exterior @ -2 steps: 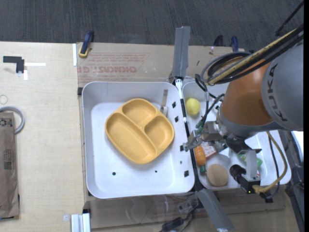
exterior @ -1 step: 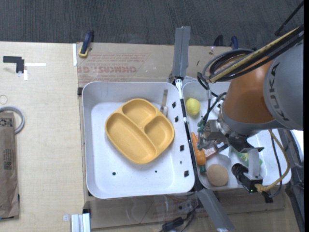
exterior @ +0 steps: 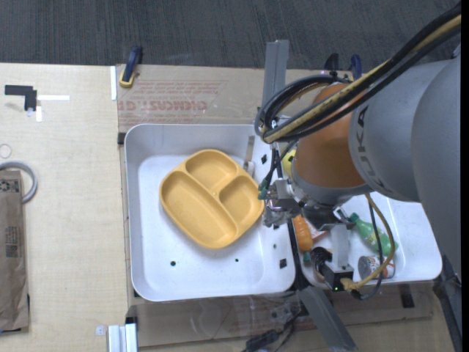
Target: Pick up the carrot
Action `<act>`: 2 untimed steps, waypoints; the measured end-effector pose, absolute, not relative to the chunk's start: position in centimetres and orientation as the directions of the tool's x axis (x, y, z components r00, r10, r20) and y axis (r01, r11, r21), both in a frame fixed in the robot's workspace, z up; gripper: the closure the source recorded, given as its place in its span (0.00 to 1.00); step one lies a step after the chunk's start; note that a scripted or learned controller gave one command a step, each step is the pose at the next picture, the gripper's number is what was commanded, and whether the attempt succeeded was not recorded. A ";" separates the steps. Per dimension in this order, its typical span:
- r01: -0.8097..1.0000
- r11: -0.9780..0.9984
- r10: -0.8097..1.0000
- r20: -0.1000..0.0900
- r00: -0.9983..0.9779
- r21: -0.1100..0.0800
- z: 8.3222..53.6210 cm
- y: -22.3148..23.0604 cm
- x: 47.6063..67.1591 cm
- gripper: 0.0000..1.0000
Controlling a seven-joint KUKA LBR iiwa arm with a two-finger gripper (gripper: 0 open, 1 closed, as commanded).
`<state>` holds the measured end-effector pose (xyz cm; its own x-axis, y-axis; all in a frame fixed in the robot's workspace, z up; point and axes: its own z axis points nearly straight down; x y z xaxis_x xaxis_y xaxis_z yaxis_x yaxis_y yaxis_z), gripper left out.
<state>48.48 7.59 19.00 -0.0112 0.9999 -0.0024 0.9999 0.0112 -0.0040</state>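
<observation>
The arm [exterior: 381, 123] enters from the right of the frame and hangs over the right bin [exterior: 418, 262], covering most of it. The gripper [exterior: 282, 210] sits low at centre right, by the wall between the two bins; whether it is open or closed cannot be told from this angle. The carrot [exterior: 301, 232], orange, lies in the right bin just below and right of the gripper, partly hidden by cables. A green item [exterior: 364, 229] lies further right. The left bin [exterior: 146, 270] holds a yellow divided plate [exterior: 209, 196], tilted, near its upper right.
</observation>
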 end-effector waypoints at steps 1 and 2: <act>0.978 0.210 0.978 -0.001 -0.210 0.004 9.5 13.0 47.9 1.00; 0.999 0.037 0.999 -0.004 -0.037 -0.003 21.8 22.3 47.7 1.00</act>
<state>47.73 22.29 21.85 -0.0372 0.9993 -0.0040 0.9993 0.0372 -0.0033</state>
